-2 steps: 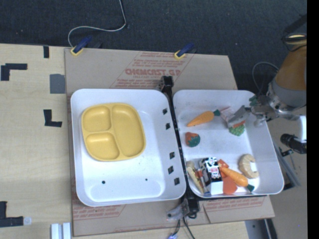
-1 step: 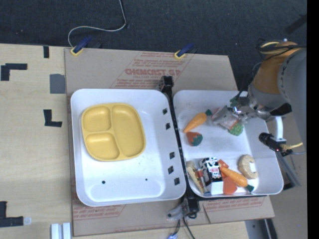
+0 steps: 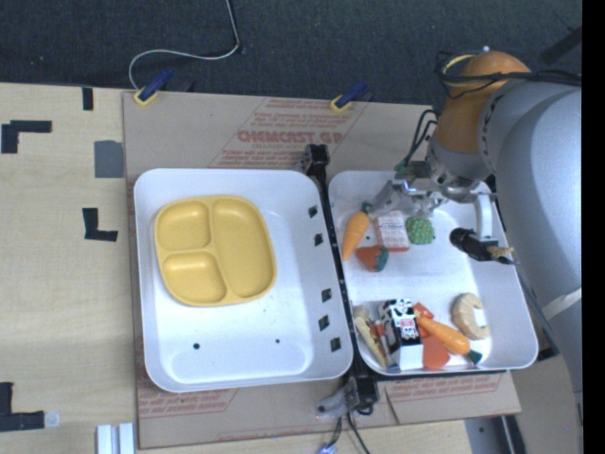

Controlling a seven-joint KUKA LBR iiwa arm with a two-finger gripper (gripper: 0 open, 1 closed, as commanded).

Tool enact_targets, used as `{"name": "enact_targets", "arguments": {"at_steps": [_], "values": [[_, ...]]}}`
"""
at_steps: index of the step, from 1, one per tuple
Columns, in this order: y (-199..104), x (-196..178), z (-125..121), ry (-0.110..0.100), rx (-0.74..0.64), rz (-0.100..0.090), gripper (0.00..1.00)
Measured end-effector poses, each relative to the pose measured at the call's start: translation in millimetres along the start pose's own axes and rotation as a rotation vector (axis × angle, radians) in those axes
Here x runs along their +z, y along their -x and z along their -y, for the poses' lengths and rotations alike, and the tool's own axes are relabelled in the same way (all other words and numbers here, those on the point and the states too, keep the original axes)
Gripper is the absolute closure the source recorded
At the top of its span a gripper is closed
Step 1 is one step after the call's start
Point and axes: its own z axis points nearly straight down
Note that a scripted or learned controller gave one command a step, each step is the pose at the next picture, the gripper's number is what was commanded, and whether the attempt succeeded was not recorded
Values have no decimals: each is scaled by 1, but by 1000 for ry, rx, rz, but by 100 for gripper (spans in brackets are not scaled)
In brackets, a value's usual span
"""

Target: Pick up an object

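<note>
hovering: jaws [image 3: 408,200] over right bin [image 3: 501,291] | near broccoli [image 3: 420,228], carrot [image 3: 354,234] | jaw state: cannot tell

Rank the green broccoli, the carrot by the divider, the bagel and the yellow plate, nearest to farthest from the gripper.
From the gripper:
1. Green broccoli, just below it.
2. Carrot, at the right bin's left edge.
3. Bagel, lower right corner.
4. Yellow plate, left bin.

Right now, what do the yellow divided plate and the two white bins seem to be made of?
The yellow divided plate looks like moulded plastic with a smooth matte finish: one even colour, rounded ridges between its three compartments. The left white bin and the right white bin also look like plastic, slightly glossy, with soft rounded rims and corners, though thin enamelled metal cannot be ruled out.
</note>
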Motion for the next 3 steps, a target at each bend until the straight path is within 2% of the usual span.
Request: {"name": "enact_targets", "arguments": {"at_steps": [1, 2, 3], "values": [[-4, -9, -3, 20, 3, -3, 100], [-65, -95, 44, 13, 2, -11, 100], [-141, -94, 91, 10, 2, -11, 100]]}}
